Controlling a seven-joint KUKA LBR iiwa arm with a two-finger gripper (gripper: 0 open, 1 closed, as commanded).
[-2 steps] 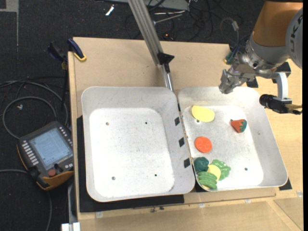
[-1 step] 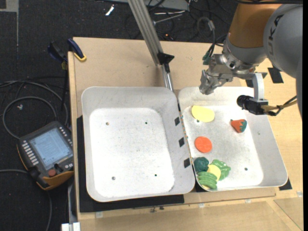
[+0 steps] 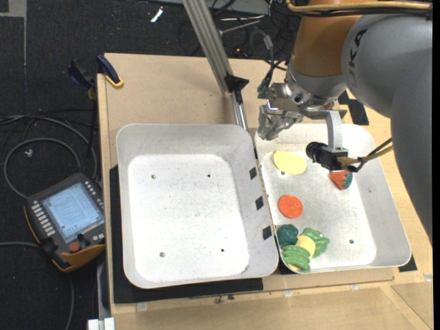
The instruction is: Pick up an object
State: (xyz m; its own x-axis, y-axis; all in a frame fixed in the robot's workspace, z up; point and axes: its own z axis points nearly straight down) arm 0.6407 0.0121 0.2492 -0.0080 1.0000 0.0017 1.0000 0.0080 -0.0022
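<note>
The gripper (image 3: 273, 124), finger state indeterminable, is being positioned over the right bin (image 3: 385, 205) far-left corner, with the yellow disc (image 3: 289, 163) being located just nearer and rightward.

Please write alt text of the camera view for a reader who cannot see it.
A grey and orange robot arm reaches in from the right, its hand above the far left corner of the right bin, which holds a yellow disc, an orange disc, a strawberry toy and green toy vegetables.
</note>
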